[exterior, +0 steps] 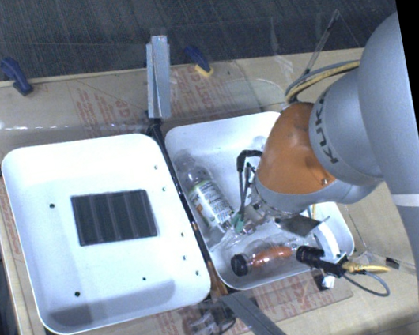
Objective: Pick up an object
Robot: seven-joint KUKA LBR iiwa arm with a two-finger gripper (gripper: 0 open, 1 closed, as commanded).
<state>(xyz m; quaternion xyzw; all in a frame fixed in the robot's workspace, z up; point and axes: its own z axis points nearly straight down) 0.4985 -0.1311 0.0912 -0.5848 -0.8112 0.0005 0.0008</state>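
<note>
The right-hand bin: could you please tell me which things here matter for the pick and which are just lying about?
Belong to the job:
- clear plastic bottle in the right bin
- brown bottle along that bin's near edge
- gripper, low over both

Just lying about:
- left bin with its dark grate
- blue clamps

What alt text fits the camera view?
A grey arm with an orange band reaches from the right down into the right bin, over a clear plastic bottle and an amber bottle lying there. The left bin shows a dark rectangular patch.
</note>
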